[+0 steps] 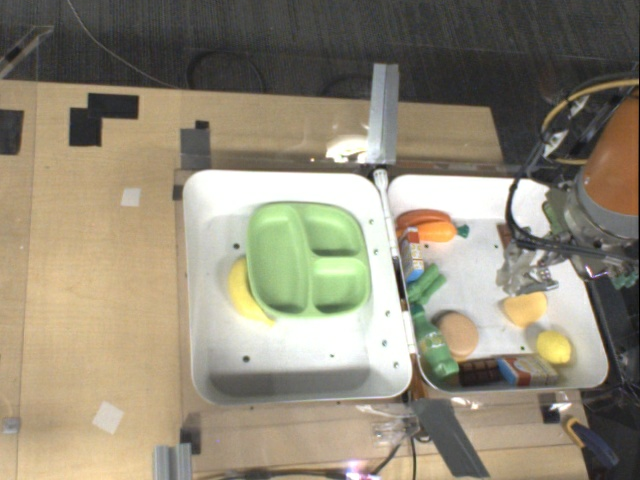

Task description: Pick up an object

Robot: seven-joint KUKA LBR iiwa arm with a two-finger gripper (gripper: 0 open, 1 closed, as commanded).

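My gripper [526,276] hangs over the right part of the right bin [480,193], reaching in from the right. Directly below it, toward the front, lies a yellow-orange lump [526,311]; whether they touch I cannot tell. A yellow lemon [554,348] sits in the front right corner. An orange carrot-like piece [436,230] lies at the back left over a red-brown item [420,216]. A tan round object [460,333] sits toward the front left, with a green bottle [436,354] beside it.
A green angular piece [426,286] and a blue item [412,266] lie along the right bin's left wall. A brown bar [479,372] and a red-blue box [516,372] rest at its front wall. The left bin [210,298] holds a green divided tray [305,258] over a yellow item [241,293].
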